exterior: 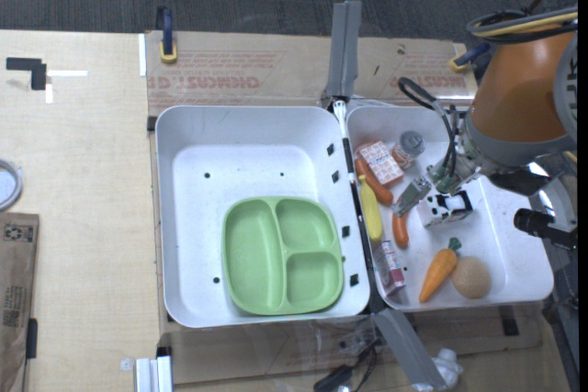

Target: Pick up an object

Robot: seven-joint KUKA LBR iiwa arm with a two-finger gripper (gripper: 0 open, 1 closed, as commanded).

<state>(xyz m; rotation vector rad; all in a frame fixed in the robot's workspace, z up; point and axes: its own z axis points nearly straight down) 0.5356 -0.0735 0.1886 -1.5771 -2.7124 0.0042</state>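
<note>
Arm (pixel 519 92) overhead, tool (pixel 439 188) partly hidden.

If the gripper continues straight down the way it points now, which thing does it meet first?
Probably the small black-and-white block directly under the gripper in the right white bin; depth is unclear from this slanted view.

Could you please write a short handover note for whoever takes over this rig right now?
Hand: low in the right bin, over a small black-and-white item; its grip cannot be read.
Right bin also holds a carrot, a beige ball, a banana, a red-and-white packet, a small orange piece and a grey cap.
Left bin: green divided plate.
Done: arm is positioned in the right bin.
Left: nothing visibly lifted yet; a pick is still needed.
</note>
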